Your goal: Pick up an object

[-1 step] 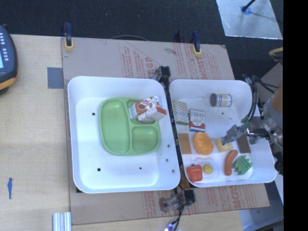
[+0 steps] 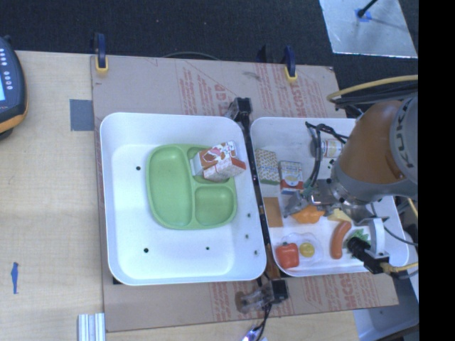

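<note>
The likely object is an orange piece [image 2: 308, 215] in the right bin [image 2: 270, 130], directly under the gripper [image 2: 302, 203]. The gripper is low over it; whether it already holds something, I cannot tell. I judge that the pick is not finished, and the lift is still left. Further from the gripper lie a sausage [image 2: 340, 239] and a red pepper [image 2: 287, 255]. Far to its side, the left bin [image 2: 124, 261] holds a green divided plate [image 2: 170, 190] with a small carton [image 2: 222, 162]. Both bins stand on cardboard over a wooden bench [image 2: 43, 212].
</note>
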